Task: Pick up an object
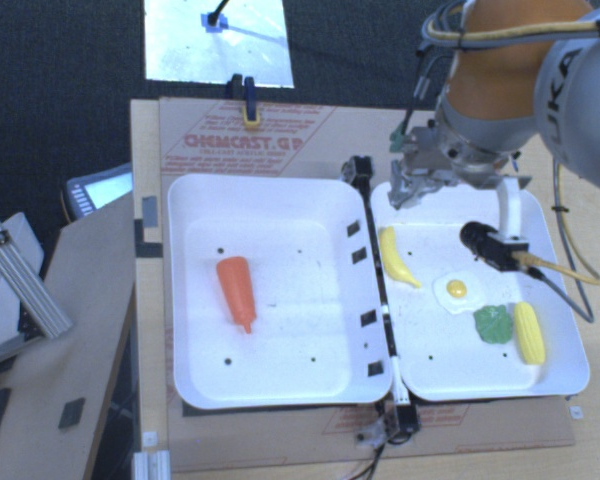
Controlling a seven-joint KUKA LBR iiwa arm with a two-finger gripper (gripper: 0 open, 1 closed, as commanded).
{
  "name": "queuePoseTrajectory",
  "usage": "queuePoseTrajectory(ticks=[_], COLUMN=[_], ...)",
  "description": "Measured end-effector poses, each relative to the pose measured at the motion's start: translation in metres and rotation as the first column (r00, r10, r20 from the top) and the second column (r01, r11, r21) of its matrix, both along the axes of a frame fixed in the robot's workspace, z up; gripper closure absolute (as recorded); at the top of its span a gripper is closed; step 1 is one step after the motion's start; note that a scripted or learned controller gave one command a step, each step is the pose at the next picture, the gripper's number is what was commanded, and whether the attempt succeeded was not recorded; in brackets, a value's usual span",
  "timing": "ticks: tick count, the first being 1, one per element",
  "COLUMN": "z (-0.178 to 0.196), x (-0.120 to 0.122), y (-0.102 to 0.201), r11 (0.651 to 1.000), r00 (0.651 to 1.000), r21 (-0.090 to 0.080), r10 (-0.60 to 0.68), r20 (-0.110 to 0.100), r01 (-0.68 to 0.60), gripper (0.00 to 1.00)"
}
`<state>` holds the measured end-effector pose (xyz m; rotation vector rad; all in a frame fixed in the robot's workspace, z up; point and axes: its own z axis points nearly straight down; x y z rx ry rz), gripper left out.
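Even, bright overhead light; white bins (280, 193) glare slightly, shadows are soft, and the picture is mildly grainy.

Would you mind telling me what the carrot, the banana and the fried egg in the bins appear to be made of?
The carrot looks like moulded plastic: uniform orange, smooth, faint sheen. The banana seems to be the same kind of toy plastic, evenly yellow with no markings. The fried egg is probably plastic or rubber: flat white with a glossy yellow dome. None looks like real food, though the view is too coarse to be sure.
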<state>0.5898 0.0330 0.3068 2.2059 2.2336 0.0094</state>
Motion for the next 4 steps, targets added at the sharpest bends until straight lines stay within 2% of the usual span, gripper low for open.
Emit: queuePoseTrajectory(ticks=[1, 4], z=[-0.0004, -0.0004], x=[-0.0001, -0.0001], y=[-0.0001, -0.0001], r11=[1.0, 1.0], r00=[1.0, 1.0], r21=[0.0, 0.0], r10=[0.0, 0.0], r20=[0.0, 0.0], r01=[0.0, 0.0], gripper=[0.0, 0.0])
